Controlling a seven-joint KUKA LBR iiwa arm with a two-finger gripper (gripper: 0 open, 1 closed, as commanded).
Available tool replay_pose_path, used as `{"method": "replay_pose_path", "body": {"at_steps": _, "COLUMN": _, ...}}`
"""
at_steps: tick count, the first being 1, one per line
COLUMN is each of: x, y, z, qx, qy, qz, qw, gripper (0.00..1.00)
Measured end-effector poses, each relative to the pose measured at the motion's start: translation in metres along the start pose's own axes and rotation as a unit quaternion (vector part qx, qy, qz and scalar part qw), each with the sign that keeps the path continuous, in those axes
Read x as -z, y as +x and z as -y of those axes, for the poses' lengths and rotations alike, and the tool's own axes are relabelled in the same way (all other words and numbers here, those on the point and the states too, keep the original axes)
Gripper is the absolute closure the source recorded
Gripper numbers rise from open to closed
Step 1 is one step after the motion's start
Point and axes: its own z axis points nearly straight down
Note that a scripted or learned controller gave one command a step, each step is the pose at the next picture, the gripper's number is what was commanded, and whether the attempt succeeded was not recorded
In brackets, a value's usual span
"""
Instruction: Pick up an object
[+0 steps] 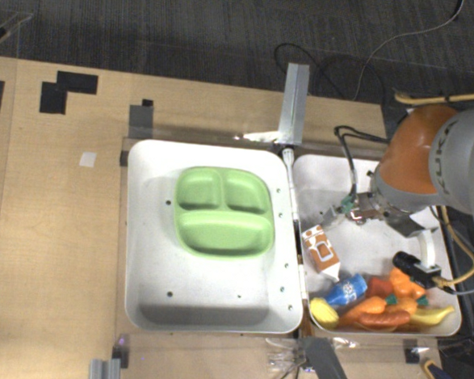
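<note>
The gripper [357, 208] hangs low over the bare upper half of the right shallow white bin [319, 172], and nothing shows between its tips; whether it is apart or together, I cannot tell. The candidates for picking lie piled along that bin's lower edge: an orange-and-white carton [320, 251], a blue crumpled packet [346, 290], a yellow banana-shaped toy [323, 312] and orange toy pieces [378, 309]. In the left white bin [142, 218] sits a green divided plastic plate [223, 210]. The pick looks not yet made: approach, grasp and lift all remain.
</note>
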Motion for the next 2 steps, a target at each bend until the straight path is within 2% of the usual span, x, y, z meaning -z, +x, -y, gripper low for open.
{"method": "replay_pose_path", "body": {"at_steps": 1, "x": -0.003, "y": -0.003, "z": -0.049, "qx": -0.035, "qy": 0.004, "qz": -0.004, "qw": 0.9994, "gripper": 0.0}}
{"method": "replay_pose_path", "body": {"at_steps": 2, "x": 0.02, "y": -0.038, "z": -0.039, "qx": -0.06, "qy": 0.005, "qz": -0.003, "qw": 0.9982, "gripper": 0.0}}
